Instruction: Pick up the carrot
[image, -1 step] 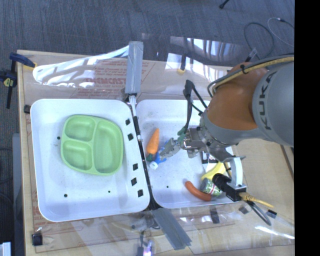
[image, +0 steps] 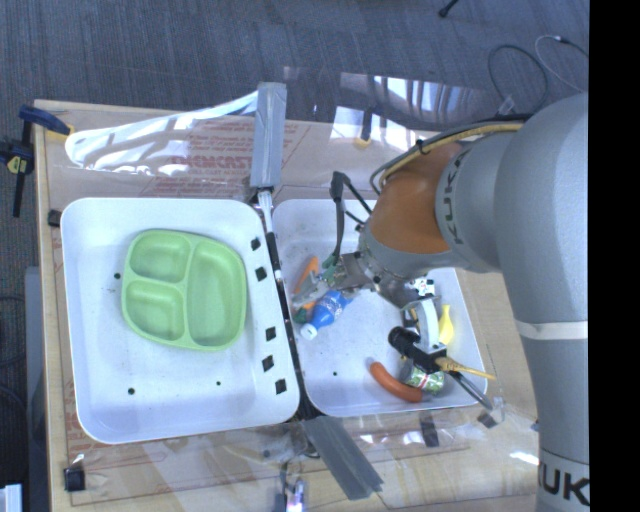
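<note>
So the carrot (image: 305, 272) is lying in the right bin (image: 350, 400), up near the divider, just beside a blue bottle (image: 326, 310). The arm (image: 470, 210) hangs low over that spot, the tool (image: 345, 272) close by the carrot. Can't tell if the tool has gripped anything. Looks to me like the pickup isn't done yet, nothing's lifted.

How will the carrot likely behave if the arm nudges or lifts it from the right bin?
The carrot looks small, tapered and rigid, so it will probably lift stiffly and weigh little. Its rounded shape may roll or slip on the smooth right bin. The blue bottle close by could get jostled.
</note>
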